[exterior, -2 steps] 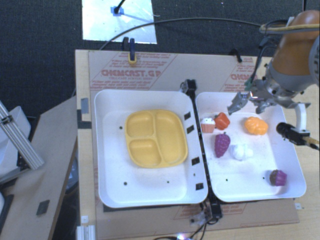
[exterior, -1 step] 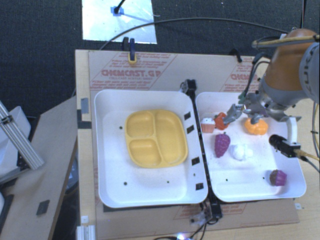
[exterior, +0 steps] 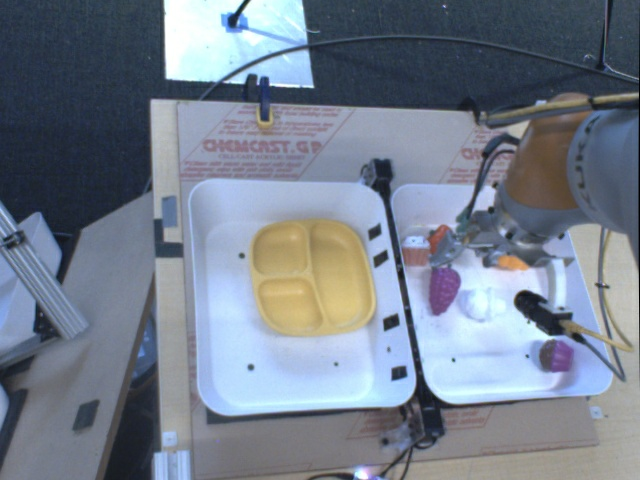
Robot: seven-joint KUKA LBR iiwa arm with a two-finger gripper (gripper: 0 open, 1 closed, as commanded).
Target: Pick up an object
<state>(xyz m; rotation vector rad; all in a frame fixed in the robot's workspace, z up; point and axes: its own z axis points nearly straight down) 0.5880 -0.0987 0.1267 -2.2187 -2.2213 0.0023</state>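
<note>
My gripper (exterior: 455,248) hangs low over the upper left part of the right bin (exterior: 500,383). A purple berry-like toy (exterior: 445,289) lies just below it. An orange-red piece (exterior: 439,236) sits beside it on the left, and a small white and orange can (exterior: 414,251) stands near the bin's left wall. A white lump (exterior: 481,304) rests to the right of the purple toy. An orange piece (exterior: 512,263) peeks out under the wrist. A purple and brown cupcake-like toy (exterior: 556,354) sits in the lower right corner. Nothing shows clearly in the gripper's grasp.
The left bin (exterior: 225,368) bears a yellow divided plate (exterior: 308,276). A row of black clips (exterior: 385,288) runs along the divider between the bins. The grey arm with its orange band (exterior: 545,168) reaches in from the right over the right bin's far edge.
</note>
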